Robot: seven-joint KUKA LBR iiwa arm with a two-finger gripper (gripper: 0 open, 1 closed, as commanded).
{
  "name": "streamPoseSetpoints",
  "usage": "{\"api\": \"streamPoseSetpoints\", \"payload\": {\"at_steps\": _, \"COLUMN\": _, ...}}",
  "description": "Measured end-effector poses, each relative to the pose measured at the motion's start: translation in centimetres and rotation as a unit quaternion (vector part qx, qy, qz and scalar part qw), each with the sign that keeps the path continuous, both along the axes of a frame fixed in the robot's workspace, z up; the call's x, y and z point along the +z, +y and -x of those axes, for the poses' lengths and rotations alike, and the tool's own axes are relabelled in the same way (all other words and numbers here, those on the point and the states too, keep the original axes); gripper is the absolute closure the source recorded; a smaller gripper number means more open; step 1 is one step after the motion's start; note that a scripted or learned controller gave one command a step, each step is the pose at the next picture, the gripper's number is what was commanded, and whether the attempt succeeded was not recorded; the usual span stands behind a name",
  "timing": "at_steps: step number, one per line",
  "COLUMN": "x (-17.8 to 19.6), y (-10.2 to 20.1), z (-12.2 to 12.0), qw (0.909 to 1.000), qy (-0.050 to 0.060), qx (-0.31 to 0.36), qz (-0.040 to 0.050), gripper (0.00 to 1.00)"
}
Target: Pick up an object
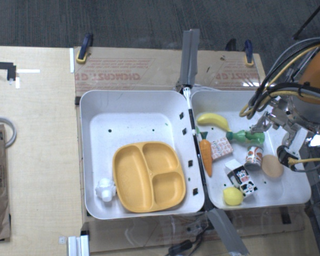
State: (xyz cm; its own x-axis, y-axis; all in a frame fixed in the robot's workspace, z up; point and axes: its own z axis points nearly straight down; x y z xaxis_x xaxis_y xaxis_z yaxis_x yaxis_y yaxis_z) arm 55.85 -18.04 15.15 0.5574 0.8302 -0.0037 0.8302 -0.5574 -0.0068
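Observation:
The right bin [288, 195] holds a banana [213, 121], a carrot [205, 154], a green bottle-shaped toy [247, 137], a small red-and-white can [253, 156], a tan egg [272, 166], a pink-checked box [221, 148], a black-and-white carton [242, 179] and a lemon [232, 196]. My gripper [281, 133] hangs over the right side of this bin, just right of the green toy and above the egg. Cables and the wrist hide its tips. I see nothing held in it.
The left bin [96, 121] holds a yellow divided plate [148, 176] and a small white object [104, 189] at its front left. A grey divider bar [190, 57] runs up between the bins. Hoses [277, 84] loop above the right bin's far corner.

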Motion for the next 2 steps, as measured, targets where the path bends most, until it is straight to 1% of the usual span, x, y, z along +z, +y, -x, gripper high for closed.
{"api": "streamPoseSetpoints", "payload": {"at_steps": 1, "x": -6.35, "y": 0.0, "z": 8.28, "qw": 0.9976, "qy": 0.0, "qx": -0.069, "qz": -0.0004, "gripper": 0.0}}
{"api": "streamPoseSetpoints", "payload": {"at_steps": 2, "x": -5.59, "y": -0.13, "z": 8.26, "qw": 0.9975, "qy": 0.002, "qx": -0.071, "qz": -0.0005, "gripper": 1.0}}
